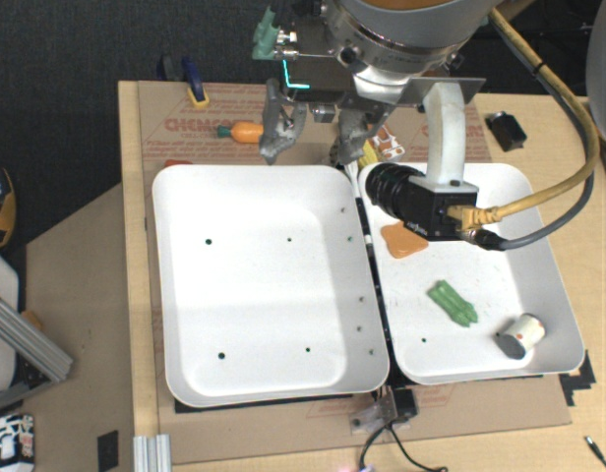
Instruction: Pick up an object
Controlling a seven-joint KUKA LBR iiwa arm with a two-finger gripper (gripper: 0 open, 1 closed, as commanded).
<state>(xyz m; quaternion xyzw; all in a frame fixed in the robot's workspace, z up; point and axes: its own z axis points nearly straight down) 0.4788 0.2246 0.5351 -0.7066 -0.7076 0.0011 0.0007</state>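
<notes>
At twelve o'clock, above the far rim of the left bin (246,173), the jaws are spread wide, pinching nothing. A green toy (453,303) lies in the right bin (544,264), at four o'clock.

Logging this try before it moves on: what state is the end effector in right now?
End effector: open, holding nothing, fingers spread above the back edge of the left bin.
</notes>
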